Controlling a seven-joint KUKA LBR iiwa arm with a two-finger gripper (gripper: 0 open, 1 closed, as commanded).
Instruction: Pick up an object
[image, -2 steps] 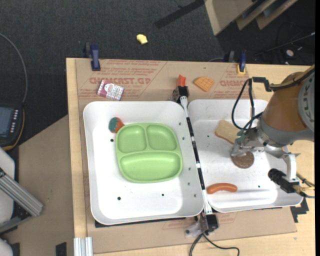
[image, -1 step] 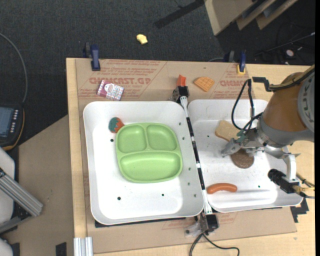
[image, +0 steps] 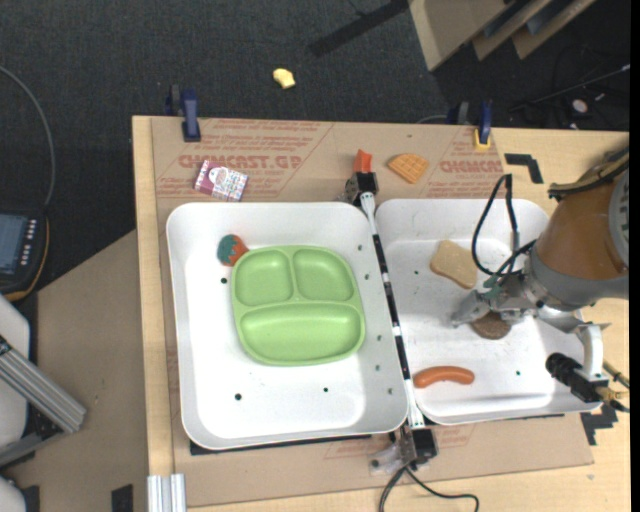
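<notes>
While an orange sausage (image: 443, 377) lies at the near edge of the right bin (image: 520, 398), my gripper (image: 490, 312) hangs just beyond it, low over a brown round piece (image: 491, 326) that seems to touch it from below; I cannot tell its state. Just past lies a tan bread slice (image: 452, 262). Farther off, on the desk (image: 300, 160), sits a waffle (image: 407, 167).

Two bins sit side by side on the bench. The left bin (image: 200, 390) holds a divided plate (image: 297, 304), with a small ball (image: 231, 248) touching its rear left corner. The right bin (image: 520, 395) holds a bread slice (image: 453, 262) toward the rear and a sausage (image: 443, 377) near the front wall
</notes>
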